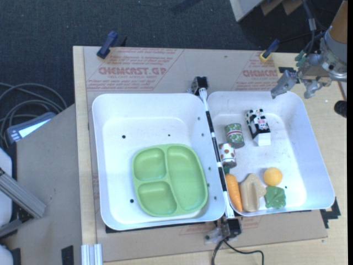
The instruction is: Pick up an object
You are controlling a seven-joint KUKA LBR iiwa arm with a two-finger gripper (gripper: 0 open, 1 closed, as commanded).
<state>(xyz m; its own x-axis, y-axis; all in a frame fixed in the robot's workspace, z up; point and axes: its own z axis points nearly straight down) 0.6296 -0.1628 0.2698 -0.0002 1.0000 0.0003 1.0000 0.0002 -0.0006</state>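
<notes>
The right bin point(309, 131) holds several small items: a black-and-white cow toy point(257, 122) on a white block, a green can point(234, 135), a small red-and-white can point(227, 154), a carrot point(233, 191), a tan bread piece point(251, 192), an orange ball point(272, 176) and a green leafy piece point(275, 197). My gripper point(297, 85) hangs above the far right corner of that bin, away from all the items. Its two grey fingers are spread apart with nothing between them.
The left bin point(110, 120) carries a light green divided plate point(168, 179). Blue clamps point(107, 44) point(269, 49) sit at the far edge of the brown board. Black clips point(199, 84) join the bins along their shared edge.
</notes>
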